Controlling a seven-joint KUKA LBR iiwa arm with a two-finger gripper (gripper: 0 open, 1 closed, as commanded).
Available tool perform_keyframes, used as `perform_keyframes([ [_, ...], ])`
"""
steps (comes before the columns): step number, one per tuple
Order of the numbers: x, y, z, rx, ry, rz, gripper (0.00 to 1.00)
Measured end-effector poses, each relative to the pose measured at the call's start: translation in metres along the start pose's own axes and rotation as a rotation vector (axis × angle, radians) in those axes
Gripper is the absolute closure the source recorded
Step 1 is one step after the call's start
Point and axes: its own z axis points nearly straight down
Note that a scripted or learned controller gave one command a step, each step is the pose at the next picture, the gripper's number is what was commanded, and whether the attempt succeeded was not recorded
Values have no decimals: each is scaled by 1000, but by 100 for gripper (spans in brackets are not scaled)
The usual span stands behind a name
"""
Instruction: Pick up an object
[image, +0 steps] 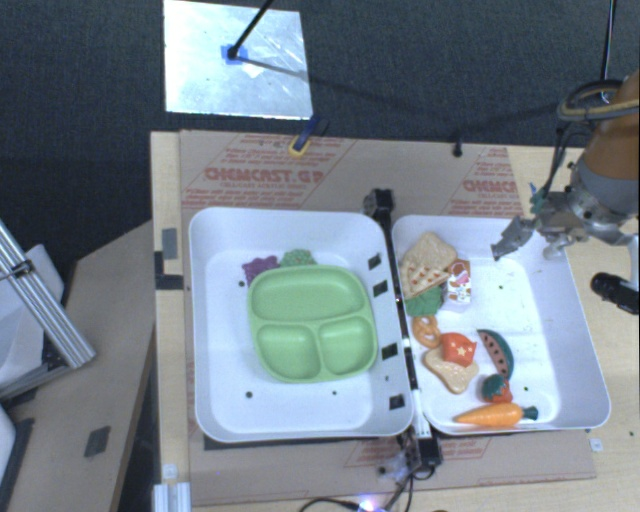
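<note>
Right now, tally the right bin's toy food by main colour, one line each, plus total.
Counting only what I can separate in the right bin:
Tan/beige: 2 (waffle-like piece, cookie-like piece)
Orange: 3 (carrot, pretzel, tomato-like piece)
Green: 2 (leafy piece, watermelon slice)
White/red: 1 (small carton)
Red: 1 (small piece)
Total: 9

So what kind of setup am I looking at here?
Likely a lab test bench for robot picking: two white bins side by side, toy food like a carrot, and the gripper above the right bin.
</note>
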Motion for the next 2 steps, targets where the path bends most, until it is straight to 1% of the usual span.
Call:
perform_keyframes([
  [1, 1, 3, -8, -13, -2, -3, 0],
  [2, -2, 7, 34, -11, -3, -2, 0],
])
